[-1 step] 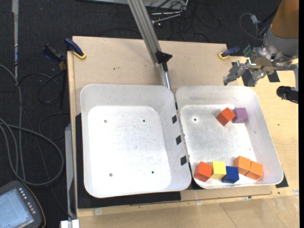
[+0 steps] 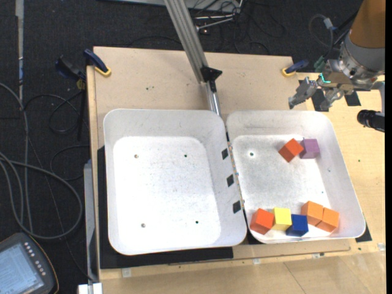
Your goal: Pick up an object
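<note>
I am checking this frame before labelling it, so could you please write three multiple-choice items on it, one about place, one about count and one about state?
1. Where do the blocks lie?
A. left bin
B. right bin
C. bare bench

2. How many blocks are there?
A. five
B. seven
C. nine

3. Where is the gripper?
A. above the bench beyond the right bin's far corner
B. low over the left bin
C. resting on the blue block

Key: 1 B, all lie in the right bin. 2 B, the purple block and its orange neighbour, plus five along the near wall, including the blue block. 3 A, the gripper is outside the bin.
</note>
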`<control>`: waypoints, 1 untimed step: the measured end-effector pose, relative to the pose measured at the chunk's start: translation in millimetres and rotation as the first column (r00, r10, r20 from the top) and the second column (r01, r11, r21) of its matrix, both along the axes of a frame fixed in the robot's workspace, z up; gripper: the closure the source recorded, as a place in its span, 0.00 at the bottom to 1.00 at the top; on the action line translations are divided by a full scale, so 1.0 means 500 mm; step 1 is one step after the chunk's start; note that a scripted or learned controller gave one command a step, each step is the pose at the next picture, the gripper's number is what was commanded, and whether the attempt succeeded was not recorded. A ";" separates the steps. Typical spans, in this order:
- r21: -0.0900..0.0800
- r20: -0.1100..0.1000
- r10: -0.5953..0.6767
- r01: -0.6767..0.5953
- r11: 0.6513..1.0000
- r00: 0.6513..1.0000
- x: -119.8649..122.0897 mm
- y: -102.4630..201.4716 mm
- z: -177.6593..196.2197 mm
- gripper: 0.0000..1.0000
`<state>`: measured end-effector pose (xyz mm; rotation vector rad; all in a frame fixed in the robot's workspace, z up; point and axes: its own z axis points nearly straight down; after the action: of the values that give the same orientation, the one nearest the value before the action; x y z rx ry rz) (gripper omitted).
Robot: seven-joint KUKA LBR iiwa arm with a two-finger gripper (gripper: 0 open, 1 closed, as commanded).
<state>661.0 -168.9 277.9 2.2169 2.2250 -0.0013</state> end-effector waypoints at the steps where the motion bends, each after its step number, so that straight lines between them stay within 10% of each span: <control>1: 0.000 -0.003 -0.004 0.004 1.000 1.000 -0.010 -0.006 -0.089 0.00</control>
<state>655.7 -171.8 233.1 2.2238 2.2220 -0.0044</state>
